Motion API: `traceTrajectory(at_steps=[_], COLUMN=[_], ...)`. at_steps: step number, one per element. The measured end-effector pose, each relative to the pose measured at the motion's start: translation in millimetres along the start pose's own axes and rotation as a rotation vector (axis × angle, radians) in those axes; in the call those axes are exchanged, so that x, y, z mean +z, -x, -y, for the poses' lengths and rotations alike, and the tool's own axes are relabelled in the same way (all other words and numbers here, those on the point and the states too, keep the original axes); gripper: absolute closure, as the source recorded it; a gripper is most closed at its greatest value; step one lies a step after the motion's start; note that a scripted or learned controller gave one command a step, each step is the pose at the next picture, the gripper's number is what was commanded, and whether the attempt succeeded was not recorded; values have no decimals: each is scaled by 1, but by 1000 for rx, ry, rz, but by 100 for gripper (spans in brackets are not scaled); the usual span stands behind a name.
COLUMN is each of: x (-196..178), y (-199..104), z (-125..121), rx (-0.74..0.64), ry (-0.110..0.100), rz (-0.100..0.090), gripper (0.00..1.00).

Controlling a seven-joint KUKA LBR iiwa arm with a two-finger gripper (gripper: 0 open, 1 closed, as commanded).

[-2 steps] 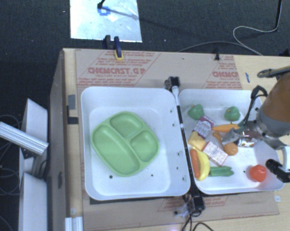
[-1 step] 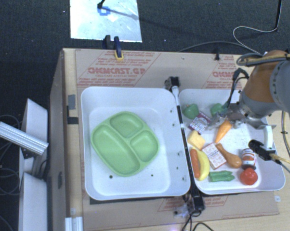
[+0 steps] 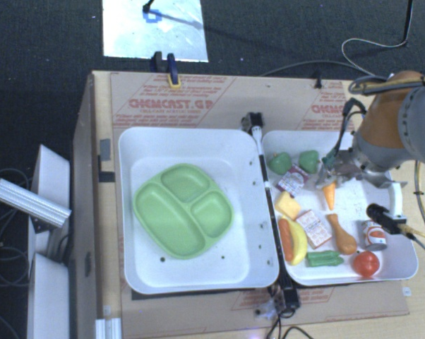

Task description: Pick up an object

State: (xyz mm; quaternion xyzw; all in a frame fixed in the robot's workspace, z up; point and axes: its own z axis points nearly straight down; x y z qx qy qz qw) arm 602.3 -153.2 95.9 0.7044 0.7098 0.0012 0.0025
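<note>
The right bin (image 3: 403, 263) holds several toy foods. My gripper (image 3: 330, 174) hangs low over its upper middle, directly above a small orange carrot (image 3: 329, 195) whose top end touches the gripper's tip. Two green vegetables (image 3: 280, 163) (image 3: 308, 160) lie just left of it, next to a small printed packet (image 3: 291, 182). Lower down are a yellow cheese wedge (image 3: 288, 205), a banana (image 3: 297, 244), a cracker packet (image 3: 313, 228), a drumstick (image 3: 339, 233), a can (image 3: 373, 236), a tomato (image 3: 366, 263) and a green pickle (image 3: 323, 258).
The left bin (image 3: 145, 147) carries a green sectioned plate (image 3: 183, 209). The arm's grey wrist and orange band (image 3: 382, 119) cover the right bin's upper right corner. Cables run across the bench behind the bins. A ridge (image 3: 265, 189) divides the two bins.
</note>
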Motion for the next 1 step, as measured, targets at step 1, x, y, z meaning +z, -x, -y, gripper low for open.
traceTrajectory(at_steps=[1], x=[-120], y=[-5], z=[56], rx=[6], ry=[-1], rz=[0], gripper=[100])
